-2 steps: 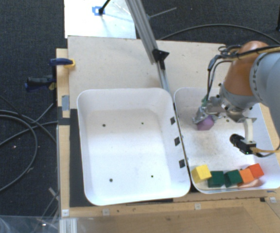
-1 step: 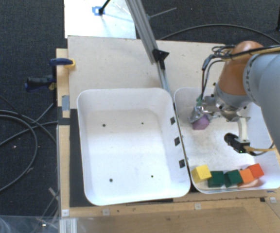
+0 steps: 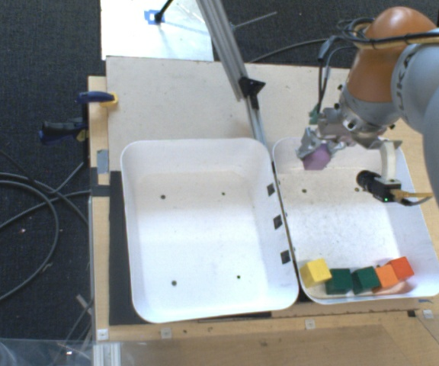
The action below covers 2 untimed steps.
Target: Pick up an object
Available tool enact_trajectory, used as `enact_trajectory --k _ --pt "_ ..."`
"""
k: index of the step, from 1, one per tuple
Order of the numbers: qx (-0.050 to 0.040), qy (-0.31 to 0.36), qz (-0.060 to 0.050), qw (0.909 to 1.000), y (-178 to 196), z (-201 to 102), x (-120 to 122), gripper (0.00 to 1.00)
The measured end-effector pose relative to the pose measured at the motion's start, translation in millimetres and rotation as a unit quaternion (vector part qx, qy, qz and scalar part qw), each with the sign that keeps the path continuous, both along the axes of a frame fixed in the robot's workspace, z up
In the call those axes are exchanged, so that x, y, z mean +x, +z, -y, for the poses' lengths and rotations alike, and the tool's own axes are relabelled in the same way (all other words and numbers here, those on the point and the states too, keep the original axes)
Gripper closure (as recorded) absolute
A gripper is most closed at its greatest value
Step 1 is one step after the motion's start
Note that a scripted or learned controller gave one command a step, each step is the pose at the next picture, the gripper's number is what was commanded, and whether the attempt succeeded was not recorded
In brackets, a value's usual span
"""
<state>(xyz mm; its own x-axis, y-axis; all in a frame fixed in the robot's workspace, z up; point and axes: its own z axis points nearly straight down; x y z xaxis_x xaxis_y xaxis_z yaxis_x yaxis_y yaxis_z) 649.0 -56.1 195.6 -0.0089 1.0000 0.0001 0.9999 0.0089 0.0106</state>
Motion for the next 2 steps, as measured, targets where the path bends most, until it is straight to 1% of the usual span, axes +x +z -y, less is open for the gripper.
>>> enact_trajectory --k 1,2 --pt "0.0019 0.002 -0.004 1.0 1 -76 15 1.0" --pt "0.0025 0.002 -0.005 1.0 37 -151 -37 1.0"
